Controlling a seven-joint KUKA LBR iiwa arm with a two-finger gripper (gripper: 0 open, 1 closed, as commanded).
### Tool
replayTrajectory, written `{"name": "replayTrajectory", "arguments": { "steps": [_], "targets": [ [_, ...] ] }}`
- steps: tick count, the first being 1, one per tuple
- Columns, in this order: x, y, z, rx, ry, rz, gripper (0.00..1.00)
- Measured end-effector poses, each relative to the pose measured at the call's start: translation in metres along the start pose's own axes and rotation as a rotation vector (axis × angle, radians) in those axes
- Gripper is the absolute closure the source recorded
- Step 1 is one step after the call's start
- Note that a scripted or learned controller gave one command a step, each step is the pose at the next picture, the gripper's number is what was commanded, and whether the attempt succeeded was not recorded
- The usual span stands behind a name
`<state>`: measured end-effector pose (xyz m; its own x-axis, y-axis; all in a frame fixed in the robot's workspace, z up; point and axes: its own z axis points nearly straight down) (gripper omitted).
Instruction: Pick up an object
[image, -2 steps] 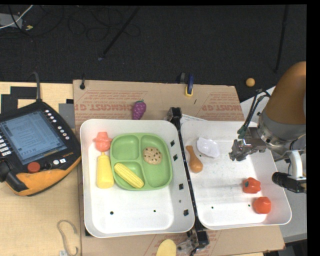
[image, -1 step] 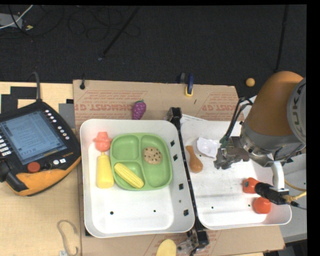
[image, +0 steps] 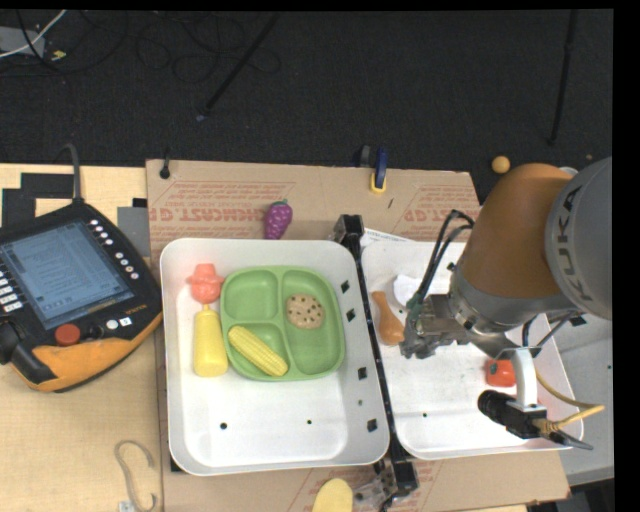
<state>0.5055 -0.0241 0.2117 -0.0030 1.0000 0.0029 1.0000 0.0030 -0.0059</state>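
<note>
Though the pincer hangs low in the right bin, I cannot tell how its jaws stand. Just beside it lies an orange carrot-like piece, perhaps its target; closing off-centre could shove it against the wall.

Bench is pale wood w/ a sheet of printed cardboard laid over it, and the two white bins sit on that: right bin directly under the claw, left bin just beside it on the far side from the arm. Well past the left bin from the claw, an orange-and-black control pendant lies on bare wood, w/ a metal hook nearer the front edge. Purple grapes toy rests on the cardboard beyond the left bin, and a yellow object sits on the front edge, left of and below the claw.
</note>
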Motion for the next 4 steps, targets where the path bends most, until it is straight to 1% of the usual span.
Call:
{"name": "replayTrajectory", "arguments": {
  "steps": [1, 2, 3, 4],
  "targets": [
    [0.04, -0.01, -0.011, -0.003, -0.001, 0.0, 1.0],
    [0.074, -0.031, -0.019, -0.001, -0.001, 0.0, 1.0],
    [0.063, -0.027, -0.007, 0.0, -0.003, 0.004, 1.0],
    [0.071, -0.022, -0.025, -0.003, -0.002, 0.003, 1.0]
  ]
}}
